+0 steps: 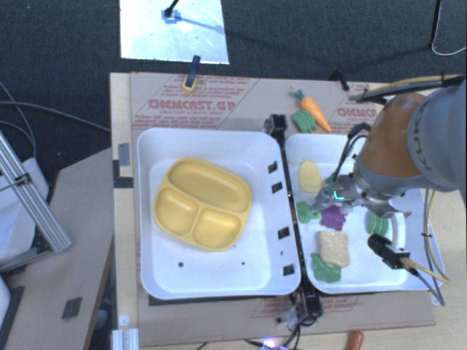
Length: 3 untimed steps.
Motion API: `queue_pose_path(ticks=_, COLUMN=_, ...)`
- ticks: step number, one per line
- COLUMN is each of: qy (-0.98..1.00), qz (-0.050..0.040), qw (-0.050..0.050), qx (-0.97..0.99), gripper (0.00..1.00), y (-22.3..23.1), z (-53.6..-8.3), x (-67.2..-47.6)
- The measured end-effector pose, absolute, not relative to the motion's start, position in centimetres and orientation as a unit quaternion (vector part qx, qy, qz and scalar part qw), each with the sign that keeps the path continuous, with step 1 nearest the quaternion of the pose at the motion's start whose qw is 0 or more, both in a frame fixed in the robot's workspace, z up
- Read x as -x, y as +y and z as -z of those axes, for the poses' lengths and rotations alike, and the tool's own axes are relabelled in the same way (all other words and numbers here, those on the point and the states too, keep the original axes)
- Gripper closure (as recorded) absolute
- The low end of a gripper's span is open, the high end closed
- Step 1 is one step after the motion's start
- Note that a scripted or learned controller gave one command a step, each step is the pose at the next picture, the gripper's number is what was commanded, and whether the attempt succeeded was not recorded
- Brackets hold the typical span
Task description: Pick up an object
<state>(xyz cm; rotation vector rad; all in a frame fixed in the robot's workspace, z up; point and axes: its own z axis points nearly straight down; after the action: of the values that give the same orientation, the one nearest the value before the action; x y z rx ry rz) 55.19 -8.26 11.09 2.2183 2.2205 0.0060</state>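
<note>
Purple toy grapes lie in the right bin, just below the claw, whose grip I cannot tell. A tan cracker sits below them and a pale yellow piece above. The left bin holds a yellow divided tray.

We read "CHEMCAST GP" in red on the brown protective sheet behind the left bin; fainter red print repeats rightwards, unreadable.
</note>
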Motion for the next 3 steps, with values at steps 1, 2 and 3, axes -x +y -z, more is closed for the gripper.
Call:
queue_pose_path(ticks=1, qy=0.708, qz=-0.0028, qw=0.002, qx=-0.706, gripper=1.0, y=-8.2, z=-12.2, x=-55.3)
queue_pose_path(ticks=2, qy=0.708, qz=-0.0028, qw=0.002, qx=-0.707, gripper=0.0, y=-8.2, z=-12.1, x=-55.3)
queue_pose_path(ticks=3, qy=0.709, qz=-0.0025, qw=0.003, qx=-0.705, gripper=0.0, y=-6.7, z=-18.8, x=-56.0)
